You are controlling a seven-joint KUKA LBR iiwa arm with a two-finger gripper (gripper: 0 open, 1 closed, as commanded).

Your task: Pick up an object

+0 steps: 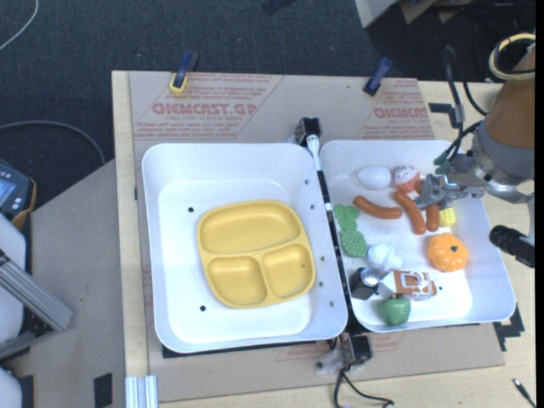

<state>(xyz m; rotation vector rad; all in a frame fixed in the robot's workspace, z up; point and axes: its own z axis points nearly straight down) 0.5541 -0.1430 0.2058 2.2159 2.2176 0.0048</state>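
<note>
The gripper hangs over the right bin, its jaws' state unclear, above glossy sausages beside a ribbed plastic pumpkin.

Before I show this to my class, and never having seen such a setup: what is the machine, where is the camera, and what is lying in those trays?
One camera looks down at a slant on a bench with two white bins. The grey arm with an orange band reaches in from the right; its tool hangs over the right bin. The left bin holds a yellow divided tray. The right bin holds toy food: a white egg, sausages, an orange pumpkin, a green apple. Whether anything is grasped cannot be told.
</note>
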